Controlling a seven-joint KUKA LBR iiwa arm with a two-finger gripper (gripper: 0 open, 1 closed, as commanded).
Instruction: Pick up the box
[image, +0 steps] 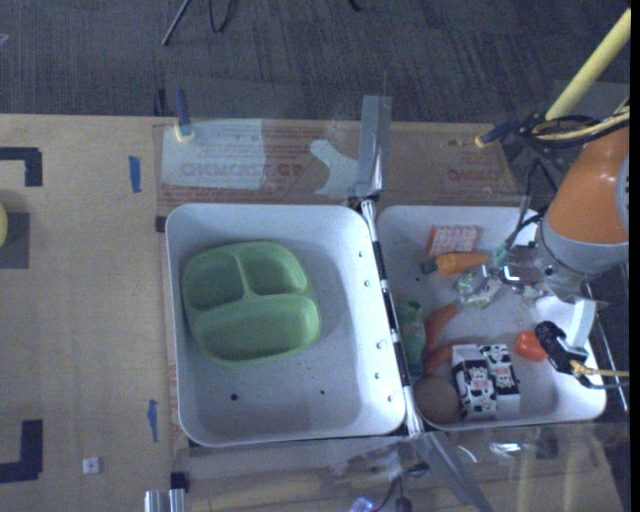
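A black-and-white cow-patterned box (485, 380) lies at the front of the right bin (590, 400). A small flat orange-and-white box (452, 239) lies near that bin's back wall. My gripper (492, 277) hangs low over the middle of the right bin, just in front of an orange carrot (460, 263). It is behind the cow-patterned box and apart from it. A pale crumpled thing (473, 290) sits right at the gripper's tip, and whether it is held is unclear.
The right bin also holds a red-orange piece (530, 346), a reddish sausage shape (440, 322), a green item (412, 335) by the left wall and a brown round thing (435, 398). A green divided plate (250, 300) lies in the left bin (200, 410).
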